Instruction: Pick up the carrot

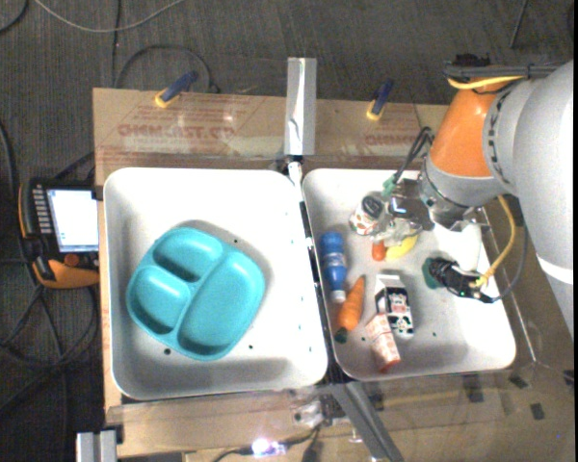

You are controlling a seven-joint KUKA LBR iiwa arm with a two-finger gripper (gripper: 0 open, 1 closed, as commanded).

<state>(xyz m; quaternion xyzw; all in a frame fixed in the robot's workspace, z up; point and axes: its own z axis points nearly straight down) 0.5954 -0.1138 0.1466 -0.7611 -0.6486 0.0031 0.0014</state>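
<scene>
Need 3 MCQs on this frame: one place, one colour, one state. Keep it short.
1. The carrot lies in:
A. left bin
B. right bin
C. the tray

2. The tray is:
A. red
B. white
C. teal

3. The carrot is:
A. lying on the bin floor, apart from the gripper
B. lifted above the bin
C. on the tray

Key: 1 B, it lies in the right bin beside the blue bottle. 2 C, teal against the white left bin. 3 A, the gripper is over the bin's far end.

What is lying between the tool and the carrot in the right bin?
In the camera view, between the tool and the carrot lie a small orange-red piece and bare bin floor.
</scene>
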